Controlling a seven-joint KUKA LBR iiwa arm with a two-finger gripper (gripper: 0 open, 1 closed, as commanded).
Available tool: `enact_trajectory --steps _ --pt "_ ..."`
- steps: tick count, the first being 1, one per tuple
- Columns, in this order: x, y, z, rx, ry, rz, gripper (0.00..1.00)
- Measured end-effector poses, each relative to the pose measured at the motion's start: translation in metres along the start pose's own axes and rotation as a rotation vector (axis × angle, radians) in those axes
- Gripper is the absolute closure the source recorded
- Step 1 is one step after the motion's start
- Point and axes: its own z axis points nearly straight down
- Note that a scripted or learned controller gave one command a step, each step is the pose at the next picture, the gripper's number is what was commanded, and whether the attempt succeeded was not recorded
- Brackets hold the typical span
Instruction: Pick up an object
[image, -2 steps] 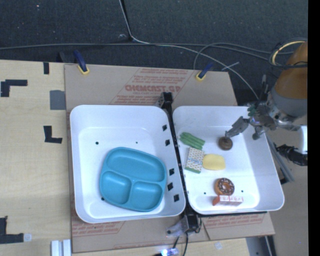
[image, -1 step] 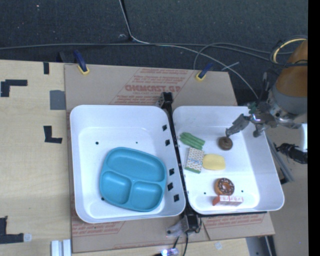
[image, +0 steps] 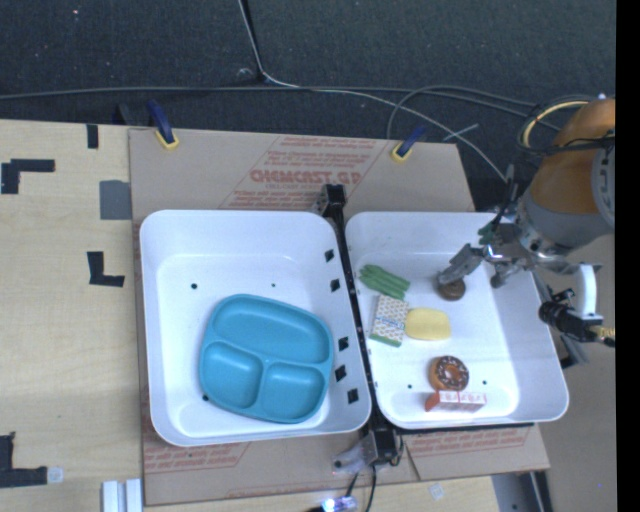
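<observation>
The right bin (image: 520, 340) holds several small objects. A green ridged piece (image: 384, 281) lies near its left wall, with a patterned sachet (image: 390, 320) and a yellow rounded piece (image: 428, 323) just below it. A chocolate donut (image: 449, 373) and a red-and-white packet (image: 458, 401) lie toward the front. A small brown round piece (image: 452, 291) sits at the upper middle. My gripper (image: 478, 272) hangs low over the bin, open. Its left fingertip (image: 455, 270) is right above the brown piece and nothing is between the fingers.
The left bin (image: 165, 300) contains a blue divided plate (image: 266, 357). A black divider (image: 345, 300) runs between the bins. Cables (image: 420, 100) trail across the back of the bench. The arm's grey body and orange band (image: 580, 150) stand at the right bin's far right corner.
</observation>
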Motion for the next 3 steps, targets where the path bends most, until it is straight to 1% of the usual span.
enact_trajectory --steps 1,2,3 --pt "0.000 0.006 0.044 -0.001 -0.001 0.000 0.00" --pt "0.000 0.006 0.089 -0.004 -0.002 -0.001 0.00" --pt "0.000 0.007 0.076 -0.008 -0.004 -0.001 1.00"
